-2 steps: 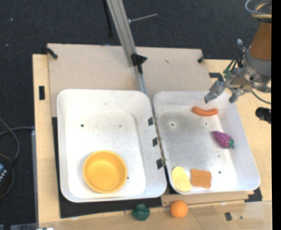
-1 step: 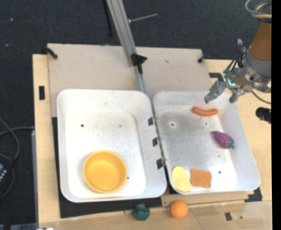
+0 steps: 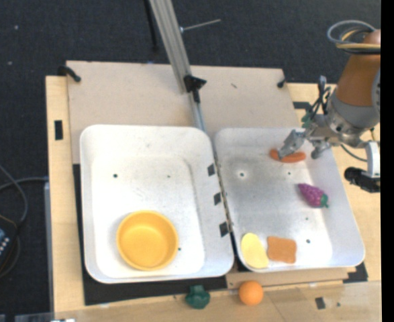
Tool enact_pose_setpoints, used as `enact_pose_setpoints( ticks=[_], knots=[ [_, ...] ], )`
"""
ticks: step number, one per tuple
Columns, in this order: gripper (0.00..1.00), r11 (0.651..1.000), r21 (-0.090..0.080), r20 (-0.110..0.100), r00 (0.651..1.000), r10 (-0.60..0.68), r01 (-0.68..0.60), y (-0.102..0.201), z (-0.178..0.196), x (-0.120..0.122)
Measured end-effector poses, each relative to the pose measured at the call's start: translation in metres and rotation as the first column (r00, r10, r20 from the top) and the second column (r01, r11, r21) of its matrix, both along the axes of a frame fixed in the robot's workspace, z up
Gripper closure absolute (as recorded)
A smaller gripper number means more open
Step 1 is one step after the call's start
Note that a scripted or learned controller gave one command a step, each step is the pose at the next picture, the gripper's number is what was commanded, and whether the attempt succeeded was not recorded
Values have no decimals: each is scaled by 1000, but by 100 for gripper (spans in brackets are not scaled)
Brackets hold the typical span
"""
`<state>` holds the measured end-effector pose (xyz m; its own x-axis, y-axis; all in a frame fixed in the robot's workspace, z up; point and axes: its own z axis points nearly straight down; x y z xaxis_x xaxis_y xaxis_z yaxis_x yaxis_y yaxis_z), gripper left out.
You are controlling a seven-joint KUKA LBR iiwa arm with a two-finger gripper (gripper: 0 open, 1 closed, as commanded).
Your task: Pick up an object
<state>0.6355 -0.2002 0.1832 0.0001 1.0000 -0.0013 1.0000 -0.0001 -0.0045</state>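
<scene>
Reaching in from the right edge: grey arm point(image 3: 358, 86) with orange band, wrist bent down over the upper right corner of the right bin point(image 3: 250, 154). Claw point(image 3: 303, 145) lowered close to the bin floor, fingers point(image 3: 292, 141) spread apart, nothing clamped between them. Just below the claw, touching or nearly touching the left fingertip: small orange carrot-like piece point(image 3: 288, 156), lying flat. Further down the same bin, near the right wall: purple grape bunch point(image 3: 313, 194). Along the bottom wall: yellow oval piece point(image 3: 253, 249) beside an orange block point(image 3: 282, 249), the two just touching. In the left bin point(image 3: 116, 146), lower part: yellow bowl point(image 3: 147, 239), upright. On the desk point(image 3: 59, 200) in front of the bins: green toy point(image 3: 197, 296) and orange ball point(image 3: 250, 292), apart from each other.
</scene>
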Motion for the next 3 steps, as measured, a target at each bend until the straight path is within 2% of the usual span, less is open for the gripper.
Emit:
enact_pose_setpoints(
  ticks=[1, 2, 3],
  knots=[
    [0, 1000, 0, 0, 1000, 0, 0, -1, -62, -7],
    [0, 1000, -1, 5, 1000, -1, 1, -2, -82, -6],
    [100, 1000, -3, 9, 1000, -2, 2, -3, -70, -5]
  ],
)
